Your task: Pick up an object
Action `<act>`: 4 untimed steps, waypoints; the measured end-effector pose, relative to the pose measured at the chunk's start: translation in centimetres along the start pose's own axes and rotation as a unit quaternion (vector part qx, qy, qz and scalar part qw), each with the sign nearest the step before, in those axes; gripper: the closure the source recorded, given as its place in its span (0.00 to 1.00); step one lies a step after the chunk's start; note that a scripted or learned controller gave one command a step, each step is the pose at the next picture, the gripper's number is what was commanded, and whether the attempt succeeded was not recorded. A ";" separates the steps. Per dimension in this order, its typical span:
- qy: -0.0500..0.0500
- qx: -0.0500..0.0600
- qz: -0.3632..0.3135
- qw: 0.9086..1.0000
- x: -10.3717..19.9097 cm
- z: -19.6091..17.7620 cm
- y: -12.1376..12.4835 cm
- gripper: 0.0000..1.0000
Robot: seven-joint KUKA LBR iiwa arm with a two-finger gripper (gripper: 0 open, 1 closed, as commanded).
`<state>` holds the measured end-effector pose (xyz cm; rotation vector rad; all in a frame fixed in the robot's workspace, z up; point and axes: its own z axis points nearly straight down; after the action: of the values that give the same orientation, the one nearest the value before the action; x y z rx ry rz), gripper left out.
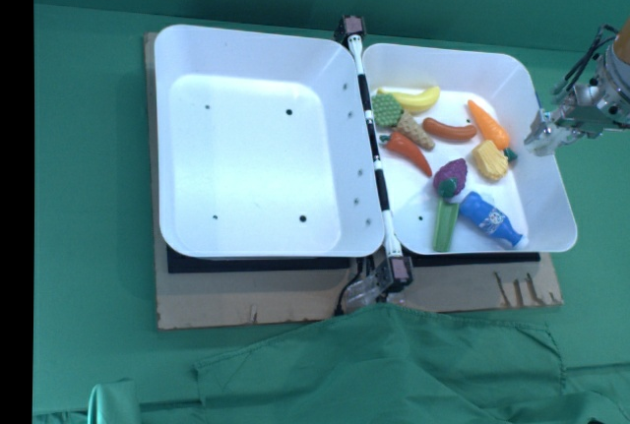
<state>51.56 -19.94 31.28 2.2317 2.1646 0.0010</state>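
Two white bins sit side by side on the tabletop; I log the left bin (256, 156) as bare of items and the right bin (546, 206) as holding all the stock. Contents, as I read them from the overhead camera: one yellow banana (413, 98) at the top, a green bumpy piece (386, 108) beside it, a sausage (449, 129), an orange carrot (488, 124), a red chilli (409, 152), a yellow block (490, 160), a purple piece (451, 177) above a green stick (446, 225), and a blue bottle (489, 219) lying on its side. My gripper (544, 134) hovers at the right bin's right rim, with nothing in it; whether the jaws are apart or together I cannot tell at this size. Nearest candidates lie to its left: the carrot, long axis running from upper left to lower right, and the yellow block just below it. Both are near the gripper but apart from it. I judge the pick not yet begun; the next move would call for travel left over the rim, then descent.
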 end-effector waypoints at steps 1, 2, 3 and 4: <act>-0.002 -0.002 0.002 1.000 -0.2 -1.1 0.1 1.00; -0.003 -0.003 0.004 1.000 -0.4 -2.2 0.2 1.00; -0.005 -0.005 0.006 1.000 -0.6 -3.3 0.3 1.00; -0.007 -0.007 0.008 1.000 -0.8 -4.4 0.5 1.00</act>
<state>51.89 -20.63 35.71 2.2338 2.1338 0.0003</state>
